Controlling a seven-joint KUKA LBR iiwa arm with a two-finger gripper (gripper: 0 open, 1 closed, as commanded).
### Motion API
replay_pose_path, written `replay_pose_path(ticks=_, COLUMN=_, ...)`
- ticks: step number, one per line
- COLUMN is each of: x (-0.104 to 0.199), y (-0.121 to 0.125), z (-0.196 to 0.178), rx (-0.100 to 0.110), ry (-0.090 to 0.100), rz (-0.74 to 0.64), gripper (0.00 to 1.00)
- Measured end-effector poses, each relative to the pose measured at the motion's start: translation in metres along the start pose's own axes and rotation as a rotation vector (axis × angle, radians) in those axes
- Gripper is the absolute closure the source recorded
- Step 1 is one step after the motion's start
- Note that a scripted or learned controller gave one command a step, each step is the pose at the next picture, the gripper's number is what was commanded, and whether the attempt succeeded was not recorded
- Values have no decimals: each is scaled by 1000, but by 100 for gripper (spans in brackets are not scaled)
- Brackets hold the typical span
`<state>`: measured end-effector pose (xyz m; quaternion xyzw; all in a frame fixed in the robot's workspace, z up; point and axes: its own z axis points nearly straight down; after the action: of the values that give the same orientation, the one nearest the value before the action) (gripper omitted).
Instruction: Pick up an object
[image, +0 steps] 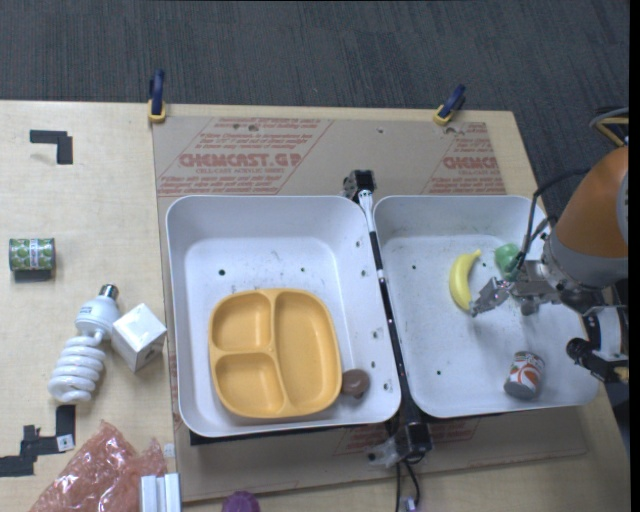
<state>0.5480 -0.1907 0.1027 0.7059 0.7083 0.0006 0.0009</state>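
The grey two-finger end effector (487, 298) is hovering low in the right white bin (430, 390), its prongs spread and grasping nothing, just beside the curved yellow plastic banana (461, 280), probably lining up to pinch it.

Red print on the brown sheet (330, 150) under the bins reads "CHEMCAST" (repeated, partly cut off); its smaller lines are too blurred to read.
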Motion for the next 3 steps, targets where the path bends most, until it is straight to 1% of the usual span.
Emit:
replay_pose_path(ticks=1, x=34, y=-47, z=10, rx=2, ry=0, rz=5, gripper=0)
replay_pose_path(ticks=2, x=33, y=-46, z=0, rx=-1, ry=-1, rz=5, gripper=100)
replay_pose_path(ticks=3, x=33, y=-46, z=0, rx=0, ry=-1, rz=6, gripper=0)
